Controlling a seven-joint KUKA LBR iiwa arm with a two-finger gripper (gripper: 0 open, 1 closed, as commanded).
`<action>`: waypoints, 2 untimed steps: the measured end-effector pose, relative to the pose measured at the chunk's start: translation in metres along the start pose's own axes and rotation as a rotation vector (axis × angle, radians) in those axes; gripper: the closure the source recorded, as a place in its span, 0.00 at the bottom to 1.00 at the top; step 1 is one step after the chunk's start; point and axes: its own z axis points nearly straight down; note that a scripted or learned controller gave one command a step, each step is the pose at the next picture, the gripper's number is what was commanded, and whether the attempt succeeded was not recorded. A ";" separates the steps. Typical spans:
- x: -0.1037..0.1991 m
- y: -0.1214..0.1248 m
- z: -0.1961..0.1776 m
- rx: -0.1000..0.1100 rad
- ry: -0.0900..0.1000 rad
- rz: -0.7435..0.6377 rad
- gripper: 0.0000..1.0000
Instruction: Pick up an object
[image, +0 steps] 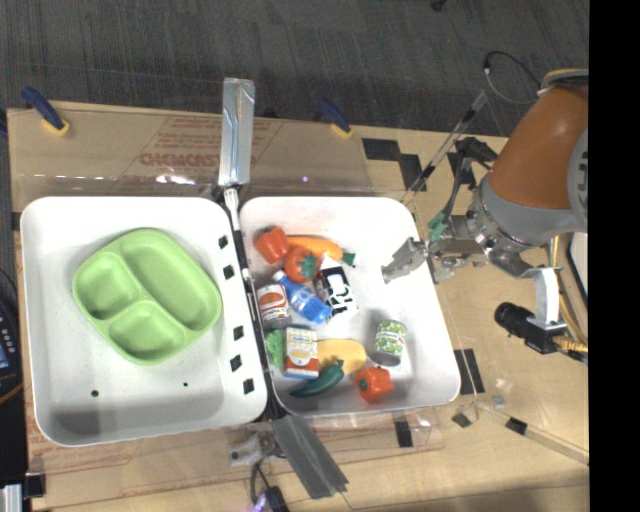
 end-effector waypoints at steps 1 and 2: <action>0.022 0.055 0.123 0.001 0.000 -0.137 0.00; 0.062 0.065 0.179 -0.010 -0.004 -0.002 0.00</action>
